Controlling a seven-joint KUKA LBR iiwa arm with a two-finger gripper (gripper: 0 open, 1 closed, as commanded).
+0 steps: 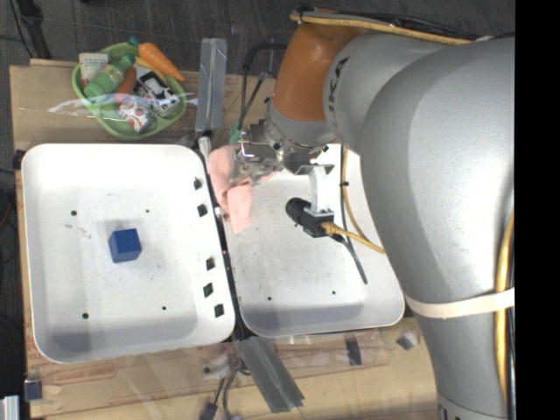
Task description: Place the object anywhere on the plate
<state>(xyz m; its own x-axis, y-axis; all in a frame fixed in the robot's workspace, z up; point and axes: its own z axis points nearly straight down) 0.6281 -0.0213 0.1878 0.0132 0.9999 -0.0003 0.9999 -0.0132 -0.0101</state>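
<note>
Two white bins [52, 234] sit on a wooden bench [35, 86] over dark carpet. The gripper [248, 157] hangs at the right bin's far-left corner; its spread cannot be told, touching pink cloth [234, 201].

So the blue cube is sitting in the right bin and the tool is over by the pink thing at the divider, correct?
Not quite. The camera view shows the blue cube in the left bin, not the right one. The rest holds: the tool is by the pink thing at the divider between the bins.
</note>
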